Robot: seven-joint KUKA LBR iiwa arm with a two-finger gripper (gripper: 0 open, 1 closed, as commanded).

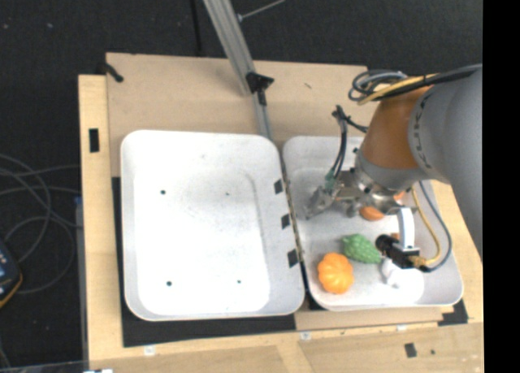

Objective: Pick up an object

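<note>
White bins: two shallow bins sit side by side on the surface (203, 79); the left bin (203, 225) and the right bin (325, 160), which carries the objects.
Arm: the grey arm (451, 132) with its orange band reaches in from the right and hangs over the upper middle of the right bin.
Pincer: the pincer (329, 197) points toward the left wall of the right bin, low over the floor; whether it is apart or together cannot be told, as the wrist and cables crowd it.
Candidate objects: an orange round object (335, 273) lies near the front of the right bin; a green object (362, 249) lies just beside it, up and to the right; a small orange piece (371, 213) peeks out under the wrist.
Held: nothing is visible in the pincer.
Progress: judged early; the arm is down in the bin, yet no object is lifted and all three rest on the bin floor.
Left to do: close on one object and raise it off the floor.
</note>
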